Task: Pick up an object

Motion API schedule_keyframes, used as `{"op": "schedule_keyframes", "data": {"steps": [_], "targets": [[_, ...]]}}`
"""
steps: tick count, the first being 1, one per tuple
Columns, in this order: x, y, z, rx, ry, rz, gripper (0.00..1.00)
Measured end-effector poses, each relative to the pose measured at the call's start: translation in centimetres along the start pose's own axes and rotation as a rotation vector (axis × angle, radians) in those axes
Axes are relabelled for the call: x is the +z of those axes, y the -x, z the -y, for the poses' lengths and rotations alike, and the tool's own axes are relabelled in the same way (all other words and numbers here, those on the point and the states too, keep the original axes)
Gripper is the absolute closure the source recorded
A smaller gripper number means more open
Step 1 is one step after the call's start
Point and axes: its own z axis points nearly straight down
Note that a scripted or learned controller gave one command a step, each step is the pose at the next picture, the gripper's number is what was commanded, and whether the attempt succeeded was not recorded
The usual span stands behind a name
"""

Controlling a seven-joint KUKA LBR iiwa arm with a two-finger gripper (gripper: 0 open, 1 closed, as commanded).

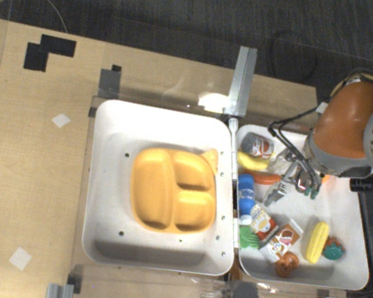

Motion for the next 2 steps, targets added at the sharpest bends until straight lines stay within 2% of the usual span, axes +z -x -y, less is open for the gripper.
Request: {"op": "schedule_keyframes", "data": {"steps": [1,2], "targets": [[-1.5,0.3,-0.2,-0.005,0.002,0.012,1.0],[-9.0,-2.5,-2.2,-0.129,0.002,0.003,1.0]]}}
